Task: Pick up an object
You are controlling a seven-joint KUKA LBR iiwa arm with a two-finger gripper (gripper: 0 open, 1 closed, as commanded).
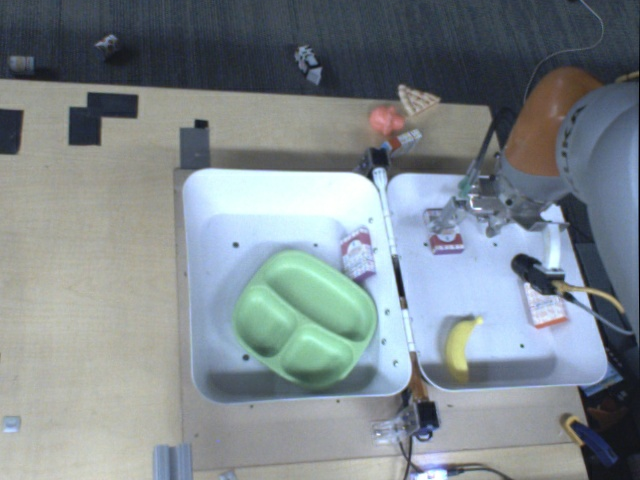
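likely target: red and white packet (446, 243), lying flat in the upper left part of the right bin (500, 303), close to the divider between bins. gripper (467, 220) sits just above and beside it in this view, one tip near the packet's top edge. can't tell if they touch. fingers (438, 217) look spread fairly wide with nothing between them, so nothing is held.

step, as a guess: approach/align, grasp not yet made. the next move calls for centring over the packet, coming down to the bin floor and closing. the packet is thin and flat, so the tips could slide over it.

other things in the right bin: banana (459, 346) near the front wall, orange and white packet (546, 308) to the right, both well apart from the gripper. left bin (215, 228) holds a green divided plate (305, 316) and a red pouch (357, 253) beside its upper edge.
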